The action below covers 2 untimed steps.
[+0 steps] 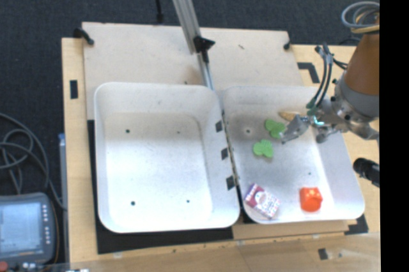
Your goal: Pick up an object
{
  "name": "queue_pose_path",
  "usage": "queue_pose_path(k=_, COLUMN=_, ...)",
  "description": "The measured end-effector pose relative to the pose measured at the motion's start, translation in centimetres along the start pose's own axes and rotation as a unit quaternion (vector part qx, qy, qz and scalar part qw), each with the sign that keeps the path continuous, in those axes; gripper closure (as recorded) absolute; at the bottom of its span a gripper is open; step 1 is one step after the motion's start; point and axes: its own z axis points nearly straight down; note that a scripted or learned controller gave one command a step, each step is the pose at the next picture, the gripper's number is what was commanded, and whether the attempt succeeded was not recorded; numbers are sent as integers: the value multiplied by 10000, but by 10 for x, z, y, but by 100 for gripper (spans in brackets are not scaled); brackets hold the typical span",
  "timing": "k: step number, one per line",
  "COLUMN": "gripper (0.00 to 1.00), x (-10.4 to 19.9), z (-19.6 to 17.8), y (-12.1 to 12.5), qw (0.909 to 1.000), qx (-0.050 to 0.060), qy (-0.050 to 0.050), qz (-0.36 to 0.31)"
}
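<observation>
Arm [361,82] reaching from right over right bin [332,213] | claw [295,130] beside green piece [275,128] | grip state unclear

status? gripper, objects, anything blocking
Gripper low over right bin, beside upper green piece. Nothing seen held. Second green piece, orange object, packet loose, unobstructed.

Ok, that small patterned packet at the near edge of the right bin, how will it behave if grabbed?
The patterned packet lies flat, so it probably won't roll. It looks thin and light, likely flexing or sliding when pinched. It sits against the bin's front wall, leaving little room for fingers.
</observation>
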Motion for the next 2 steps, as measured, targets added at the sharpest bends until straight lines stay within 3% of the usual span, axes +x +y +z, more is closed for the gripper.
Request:
queue_pose_path(k=1, gripper=0, x=0, z=-2, y=1, qw=10000, qx=-23, qy=-3, qz=10)
queue_pose_path(k=2, gripper=0, x=-4, z=41, y=5, qw=10000, qx=7, qy=-9, qz=20)
